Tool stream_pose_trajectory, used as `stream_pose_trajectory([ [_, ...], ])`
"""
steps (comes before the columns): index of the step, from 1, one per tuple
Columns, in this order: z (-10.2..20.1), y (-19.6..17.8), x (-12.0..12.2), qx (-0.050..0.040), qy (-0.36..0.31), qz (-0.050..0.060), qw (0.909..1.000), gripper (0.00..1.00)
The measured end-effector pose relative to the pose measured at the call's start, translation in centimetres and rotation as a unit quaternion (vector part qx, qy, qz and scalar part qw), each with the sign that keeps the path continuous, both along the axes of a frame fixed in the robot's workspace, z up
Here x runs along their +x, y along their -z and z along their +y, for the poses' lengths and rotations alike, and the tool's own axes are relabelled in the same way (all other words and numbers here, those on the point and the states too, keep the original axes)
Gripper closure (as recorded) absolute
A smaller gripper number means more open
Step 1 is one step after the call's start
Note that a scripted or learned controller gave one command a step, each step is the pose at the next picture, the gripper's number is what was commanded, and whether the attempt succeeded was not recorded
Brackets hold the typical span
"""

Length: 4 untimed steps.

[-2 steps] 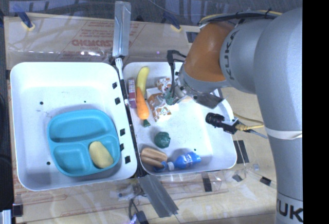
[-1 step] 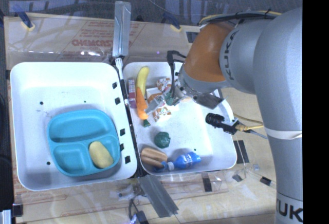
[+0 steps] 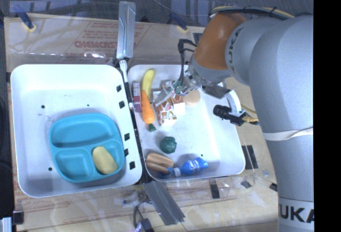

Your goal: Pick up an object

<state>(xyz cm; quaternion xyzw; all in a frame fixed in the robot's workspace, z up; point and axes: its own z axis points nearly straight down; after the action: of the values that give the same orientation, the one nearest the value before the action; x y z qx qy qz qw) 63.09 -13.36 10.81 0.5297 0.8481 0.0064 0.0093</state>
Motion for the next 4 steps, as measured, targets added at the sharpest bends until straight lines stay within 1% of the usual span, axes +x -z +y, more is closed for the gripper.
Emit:
stream_pose_trajectory([
  [1, 0.3, -1.6, 0.5, 0.0003, -0.004, -0.006, 1.0, 1.0],
  [2, 0.3, -1.6, 0.5, 0.0004, -0.004, -0.006, 1.0, 0.0],
  [3, 0.8, 1.2, -1.2, -0.0016, -0.026, 0.007, 0.9996, 0.0],
  [4, 0.8, 0.4, -1.3, -0.0017, -0.027, 0.009, 0.9996, 1.0],
])
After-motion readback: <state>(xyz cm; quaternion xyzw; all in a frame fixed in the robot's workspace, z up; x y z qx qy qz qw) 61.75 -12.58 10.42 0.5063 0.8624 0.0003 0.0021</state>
